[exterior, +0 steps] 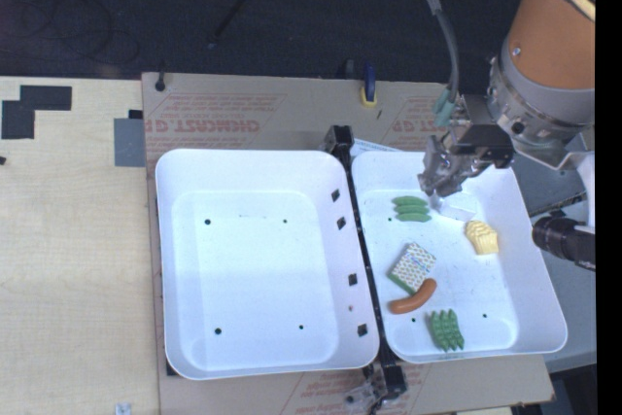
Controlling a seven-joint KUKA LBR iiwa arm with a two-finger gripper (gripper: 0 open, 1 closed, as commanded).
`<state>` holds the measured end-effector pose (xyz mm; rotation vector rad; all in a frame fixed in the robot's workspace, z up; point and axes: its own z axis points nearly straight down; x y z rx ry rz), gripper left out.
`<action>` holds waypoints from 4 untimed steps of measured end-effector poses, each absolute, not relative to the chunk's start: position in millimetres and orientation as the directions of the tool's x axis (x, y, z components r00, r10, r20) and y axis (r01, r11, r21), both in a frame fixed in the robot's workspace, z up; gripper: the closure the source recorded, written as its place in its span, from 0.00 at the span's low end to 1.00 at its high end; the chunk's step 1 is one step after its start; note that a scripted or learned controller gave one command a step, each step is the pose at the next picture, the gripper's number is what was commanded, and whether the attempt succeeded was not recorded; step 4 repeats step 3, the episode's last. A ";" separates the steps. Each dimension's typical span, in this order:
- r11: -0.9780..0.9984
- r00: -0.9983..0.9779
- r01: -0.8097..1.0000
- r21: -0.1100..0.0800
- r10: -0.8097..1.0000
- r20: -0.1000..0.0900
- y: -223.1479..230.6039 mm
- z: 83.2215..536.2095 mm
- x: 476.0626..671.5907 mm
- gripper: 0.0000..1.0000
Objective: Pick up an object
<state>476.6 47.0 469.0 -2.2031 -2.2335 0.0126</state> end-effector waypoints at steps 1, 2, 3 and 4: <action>0.021 -0.021 1.000 -0.012 1.000 -0.003 47.6 478.2 476.9 1.00; 0.029 -0.029 0.999 -0.016 1.000 -0.004 48.2 487.4 477.3 1.00; 0.037 -0.037 0.999 -0.019 0.999 -0.004 48.8 496.6 477.7 1.00; 0.037 -0.037 0.999 -0.019 0.999 -0.004 48.8 496.6 477.7 1.00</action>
